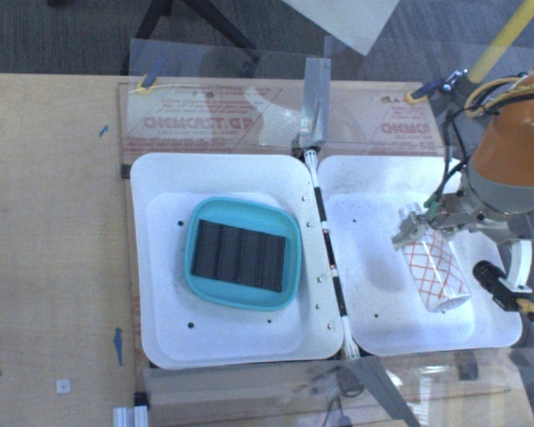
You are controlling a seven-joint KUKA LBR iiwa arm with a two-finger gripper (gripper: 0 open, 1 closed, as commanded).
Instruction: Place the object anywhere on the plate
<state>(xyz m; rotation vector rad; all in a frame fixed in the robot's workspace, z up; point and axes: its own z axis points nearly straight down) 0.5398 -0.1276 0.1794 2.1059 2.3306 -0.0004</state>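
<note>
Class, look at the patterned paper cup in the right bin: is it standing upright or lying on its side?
On its side: the cup shows its full length along the right bin floor.

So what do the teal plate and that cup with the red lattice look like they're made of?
The teal plate looks like moulded plastic: even colour, smooth rounded rim, soft sheen. The dark ribbed insert looks matte, maybe rubber or foam. The cup, lying on its side in the right bin, is probably paper: thin white wall, printed red lattice.
</note>
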